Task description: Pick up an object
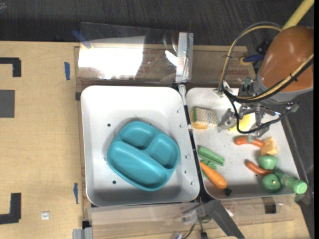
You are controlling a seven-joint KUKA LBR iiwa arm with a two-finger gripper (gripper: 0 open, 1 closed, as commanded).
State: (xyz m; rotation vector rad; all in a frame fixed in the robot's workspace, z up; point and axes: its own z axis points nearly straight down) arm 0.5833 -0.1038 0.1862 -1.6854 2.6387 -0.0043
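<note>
My gripper (pixel 243 121) hangs low over the upper middle of the right bin (pixel 234 190), below the orange band of the arm (pixel 286 59). Its two metal fingers (pixel 227 119) stand apart, so it is open. A small yellow toy (pixel 244 119) shows between them, lying on the bin floor, not lifted. Just below the gripper lies an orange-red pepper (pixel 247 141). A yellow-green waffled piece (pixel 205 116) sits to the gripper's left, by the bin's left wall.
The right bin also holds a green pea pod (pixel 211 156), a carrot (pixel 214 176), a tan chunk (pixel 269 146), a red chili (pixel 255 168) and green fruits (pixel 271 182). A blue divided plate (pixel 143 155) lies in the left bin (pixel 94 108). Black cables loop around the wrist.
</note>
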